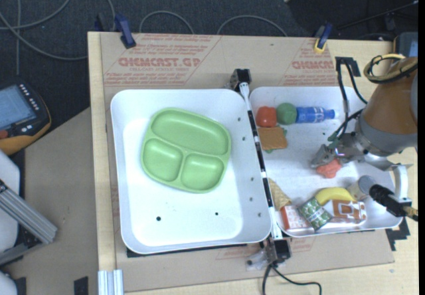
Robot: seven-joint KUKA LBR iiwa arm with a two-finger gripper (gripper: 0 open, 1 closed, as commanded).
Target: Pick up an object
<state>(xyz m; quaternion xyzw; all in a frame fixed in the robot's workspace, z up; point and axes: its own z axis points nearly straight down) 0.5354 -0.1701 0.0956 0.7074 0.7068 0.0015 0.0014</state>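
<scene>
Orange-red and small, the object (329, 169) lay in the right bin (292, 96), touching the end effector (327, 157) and just below it in the camera view, toward the bench's front edge. Whether the end effector had closed on it I could not tell. The brown sheet on the table (166, 54) read "CHEMCAST GP" twice.

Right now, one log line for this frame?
tool low in right bin | over orange-red object | grasp unconfirmed | green tray in left bin
</scene>
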